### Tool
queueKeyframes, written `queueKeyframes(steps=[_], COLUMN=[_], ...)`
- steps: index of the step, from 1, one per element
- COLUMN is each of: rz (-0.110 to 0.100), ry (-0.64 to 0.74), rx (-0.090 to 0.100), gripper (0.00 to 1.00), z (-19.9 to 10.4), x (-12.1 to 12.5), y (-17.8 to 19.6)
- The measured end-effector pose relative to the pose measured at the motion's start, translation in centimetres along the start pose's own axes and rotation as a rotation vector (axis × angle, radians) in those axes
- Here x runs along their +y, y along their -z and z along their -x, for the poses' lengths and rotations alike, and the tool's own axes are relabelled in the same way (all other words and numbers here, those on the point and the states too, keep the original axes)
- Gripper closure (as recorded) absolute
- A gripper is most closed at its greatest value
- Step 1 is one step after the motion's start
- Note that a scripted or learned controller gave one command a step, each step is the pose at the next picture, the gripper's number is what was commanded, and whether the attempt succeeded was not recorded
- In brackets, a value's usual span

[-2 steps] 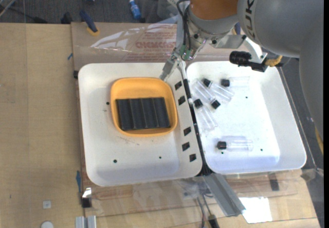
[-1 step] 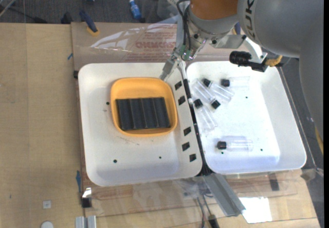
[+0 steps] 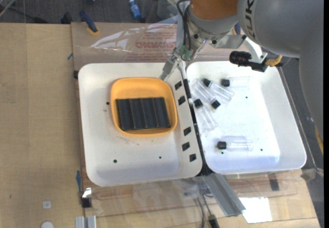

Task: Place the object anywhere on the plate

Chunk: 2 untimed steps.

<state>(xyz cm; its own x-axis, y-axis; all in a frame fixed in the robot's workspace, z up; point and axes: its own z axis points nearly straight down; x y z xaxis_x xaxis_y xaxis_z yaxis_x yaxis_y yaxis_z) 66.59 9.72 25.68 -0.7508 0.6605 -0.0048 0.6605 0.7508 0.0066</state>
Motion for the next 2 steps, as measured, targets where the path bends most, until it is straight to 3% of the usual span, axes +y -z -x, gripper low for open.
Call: queueKeyframes(steps=[2], rz=[0.0], ry=[0.0], rx=[0.0], gripper=[0.0], z=[0.0], x=[0.0], y=[0.0])
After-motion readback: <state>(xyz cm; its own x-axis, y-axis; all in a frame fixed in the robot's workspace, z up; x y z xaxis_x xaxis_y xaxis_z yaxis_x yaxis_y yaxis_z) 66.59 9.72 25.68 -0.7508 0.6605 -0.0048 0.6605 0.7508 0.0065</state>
